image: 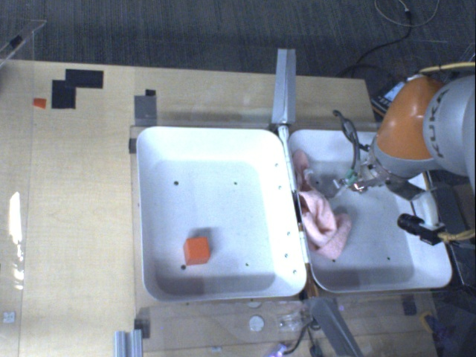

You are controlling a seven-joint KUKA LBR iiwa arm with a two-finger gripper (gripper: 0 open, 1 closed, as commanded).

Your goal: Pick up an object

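At the near edge of the worktop [74, 236], a grey bracket stuck out below the gap between the two bins. In the left bin [216, 162] an orange block [197, 251] lay on the floor toward the near left corner, well apart from everything else. In the right bin [387, 270] a pink cloth [323, 218] lay crumpled against the left wall, one end trailing up along that wall toward the far side. The gripper [355, 182] hung over the right bin just beside the cloth, on its right and a little farther back; it was small and dark against the bin, and I could not tell whether the fingers were spread or pressed together, nor whether they touched the cloth. Behind it the arm [439, 129] came in from the right, its orange band [407, 121] above the bin's right wall. A grey post [284, 88] stood at the far end of the divide between the bins. Farther left on the worktop sat black patches [73, 86] and a small orange square [39, 103]. Beyond lay dark carpet [186, 13] with a thin cable loop
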